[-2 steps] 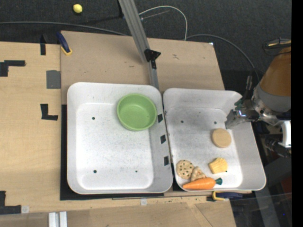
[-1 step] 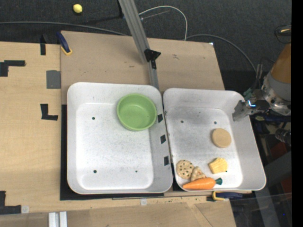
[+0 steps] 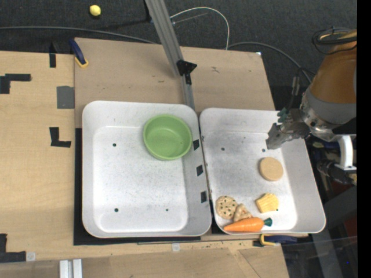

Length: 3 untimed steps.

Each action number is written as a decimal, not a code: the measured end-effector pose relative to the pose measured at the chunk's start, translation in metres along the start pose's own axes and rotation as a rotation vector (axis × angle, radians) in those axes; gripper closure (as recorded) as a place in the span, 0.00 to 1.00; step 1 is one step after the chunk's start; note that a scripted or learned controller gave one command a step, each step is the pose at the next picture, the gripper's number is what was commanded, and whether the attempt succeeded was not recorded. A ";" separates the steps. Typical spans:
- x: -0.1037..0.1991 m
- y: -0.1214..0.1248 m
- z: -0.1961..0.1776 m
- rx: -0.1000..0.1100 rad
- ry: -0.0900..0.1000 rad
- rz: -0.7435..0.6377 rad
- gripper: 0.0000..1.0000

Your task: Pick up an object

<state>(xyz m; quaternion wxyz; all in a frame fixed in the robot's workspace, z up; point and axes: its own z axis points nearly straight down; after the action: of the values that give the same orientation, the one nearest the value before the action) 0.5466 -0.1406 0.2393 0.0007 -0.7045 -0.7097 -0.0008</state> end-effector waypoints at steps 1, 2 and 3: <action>0.051 -0.001 -0.006 0.001 0.000 0.001 1.00; 0.114 -0.009 -0.004 0.003 0.000 -0.001 1.00; 0.161 -0.014 0.010 0.004 -0.001 0.001 1.00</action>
<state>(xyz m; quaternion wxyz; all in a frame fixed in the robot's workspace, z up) 0.5311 0.0208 0.2296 0.0017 -0.7049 -0.7093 0.0010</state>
